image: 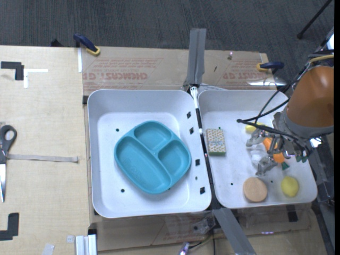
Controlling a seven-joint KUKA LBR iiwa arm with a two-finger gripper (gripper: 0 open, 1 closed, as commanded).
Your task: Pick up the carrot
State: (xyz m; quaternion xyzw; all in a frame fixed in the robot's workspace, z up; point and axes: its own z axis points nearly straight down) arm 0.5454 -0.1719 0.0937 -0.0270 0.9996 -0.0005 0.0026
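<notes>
The carrot (pixel 275 146) is a small orange piece with a green end, lying in the right bin (pixel 229 169) toward its right side. My gripper (pixel 262 153) is down in that bin right over the carrot, and its metal parts overlap the carrot's left side. The arm's orange band and grey wrist (pixel 313 97) hang above and hide what lies to the carrot's right. Whether the carrot is off the bin floor I cannot tell.
In the right bin lie a speckled rectangular block (pixel 215 141), a tan round disc (pixel 255 189), a yellow lemon (pixel 289 186) and a yellow item (pixel 251 127) beside the gripper. The left bin (pixel 101 158) holds a blue divided plate (pixel 153 156). Scissors (pixel 5 142) lie far left.
</notes>
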